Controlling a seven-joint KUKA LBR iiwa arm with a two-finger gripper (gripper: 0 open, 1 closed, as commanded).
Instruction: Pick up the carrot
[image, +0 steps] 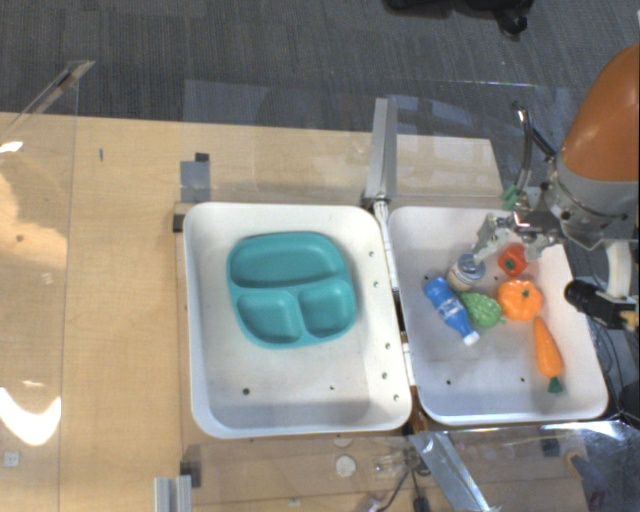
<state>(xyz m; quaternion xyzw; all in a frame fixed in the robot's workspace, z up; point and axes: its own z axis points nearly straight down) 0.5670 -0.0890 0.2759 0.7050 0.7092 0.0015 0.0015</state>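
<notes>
The carrot (545, 348) is orange with a small green end and lies near the right wall of the right bin (500, 400), pointing toward the front. My gripper (472, 262) hangs low over the bin's back middle, just above a blue bottle (448, 308) and well to the left of and behind the carrot. Nothing of the carrot is at the gripper.
A green bumpy toy (482, 309), an orange round fruit (519, 299) and a small red piece (511, 261) crowd between the gripper and the carrot. The left bin (205, 400) holds a teal divided plate (292, 287). A metal divider (380, 150) stands behind the bins.
</notes>
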